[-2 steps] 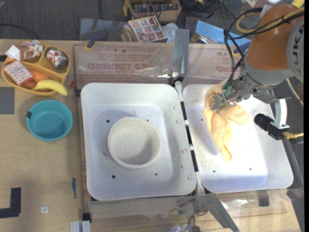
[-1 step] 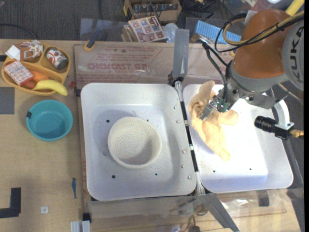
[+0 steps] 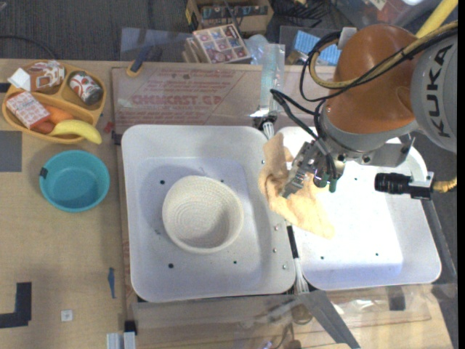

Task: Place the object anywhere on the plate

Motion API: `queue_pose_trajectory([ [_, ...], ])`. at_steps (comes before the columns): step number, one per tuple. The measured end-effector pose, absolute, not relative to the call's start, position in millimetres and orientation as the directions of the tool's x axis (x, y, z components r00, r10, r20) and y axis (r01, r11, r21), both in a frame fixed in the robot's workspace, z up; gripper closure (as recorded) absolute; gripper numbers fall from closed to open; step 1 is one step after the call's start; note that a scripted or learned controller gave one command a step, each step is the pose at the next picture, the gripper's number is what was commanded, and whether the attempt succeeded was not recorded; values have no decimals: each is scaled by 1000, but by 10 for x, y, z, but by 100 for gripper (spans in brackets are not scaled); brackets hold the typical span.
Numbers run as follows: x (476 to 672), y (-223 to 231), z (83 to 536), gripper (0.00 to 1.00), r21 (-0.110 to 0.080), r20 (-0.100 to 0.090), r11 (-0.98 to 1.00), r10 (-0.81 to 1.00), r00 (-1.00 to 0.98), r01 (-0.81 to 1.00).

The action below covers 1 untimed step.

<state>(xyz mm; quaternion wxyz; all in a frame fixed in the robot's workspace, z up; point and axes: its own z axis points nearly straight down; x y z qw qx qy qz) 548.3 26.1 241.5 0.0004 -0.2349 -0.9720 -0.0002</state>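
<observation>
Camera view: jaws' state unclear, gripper over cloth; limp cloth could slip before reaching plate.

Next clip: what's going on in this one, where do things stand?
A KUKA arm reaches in over the right bin, its gripper down at a crumpled yellowish cloth lying along that bin's left edge, by the divide between the bins. The cloth bunches up around the fingers, but a firm hold isn't clear. The woven white plate sits in the left bin with nothing on it, so the placing is not yet done.
</observation>
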Motion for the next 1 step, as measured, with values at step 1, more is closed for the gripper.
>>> queue_pose_trajectory([
  [1,5211,697,2289,100,1,1,997,76,-997,76],
])
